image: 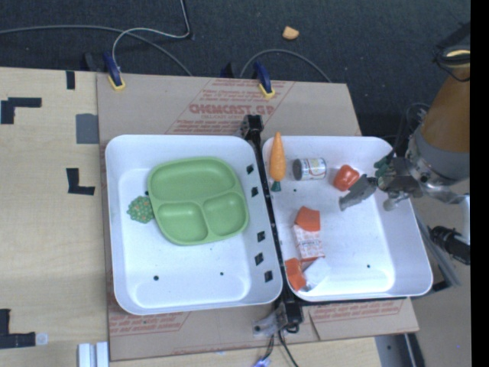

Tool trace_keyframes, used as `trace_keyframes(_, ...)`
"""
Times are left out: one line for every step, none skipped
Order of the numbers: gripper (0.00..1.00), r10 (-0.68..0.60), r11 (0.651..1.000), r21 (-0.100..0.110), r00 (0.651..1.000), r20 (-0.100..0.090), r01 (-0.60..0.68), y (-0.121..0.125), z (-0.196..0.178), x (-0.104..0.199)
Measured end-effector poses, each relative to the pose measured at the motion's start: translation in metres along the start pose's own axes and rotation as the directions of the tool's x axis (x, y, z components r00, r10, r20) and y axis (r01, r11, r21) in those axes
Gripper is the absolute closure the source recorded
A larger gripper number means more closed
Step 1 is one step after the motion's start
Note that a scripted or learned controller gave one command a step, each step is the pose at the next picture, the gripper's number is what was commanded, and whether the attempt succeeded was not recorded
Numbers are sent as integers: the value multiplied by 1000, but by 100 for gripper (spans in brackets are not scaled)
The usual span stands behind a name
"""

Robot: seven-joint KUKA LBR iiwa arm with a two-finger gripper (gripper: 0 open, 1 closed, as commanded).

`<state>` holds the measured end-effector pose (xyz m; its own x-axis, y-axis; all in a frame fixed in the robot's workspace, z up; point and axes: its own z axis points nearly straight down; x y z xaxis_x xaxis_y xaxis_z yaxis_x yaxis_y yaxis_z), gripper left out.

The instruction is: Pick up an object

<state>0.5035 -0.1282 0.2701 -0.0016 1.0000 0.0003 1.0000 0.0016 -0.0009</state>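
- The gripper (365, 192) hangs over the right bin (397, 270), near its right wall and toward the far half; whether the jaws stand wide or narrow cannot be told, and nothing shows between them.
- Nearest the gripper, just to its left, lies a small red-orange piece (345, 177). A small can (310, 168) lies on its side beside that, and a carrot (276, 156) lies along the bin's left wall at the far corner.
- Toward the middle of the same bin sit an orange block (307, 219) and, touching it on the near side, a carton (308, 245). An orange and white piece (302, 272) lies at the near left corner.
- The near right quarter of the right bin is bare floor.
- The left bin (183, 289) holds a green divided plate (197, 199) with a green broccoli floret (140, 209) at its left edge. Bare floor runs along its near side.
- Two clamps (114, 73) (263, 81) grip the cardboard sheet (221, 105) on the worktop (46, 205) beyond the bins.
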Motion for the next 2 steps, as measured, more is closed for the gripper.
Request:
trace_keyframes(0, 0, 1000, 3, 1000, 0, 0, 39, 102, 24)
trace_keyframes(0, 0, 1000, -4, 1000, 1, 0, 66, 184, 25)
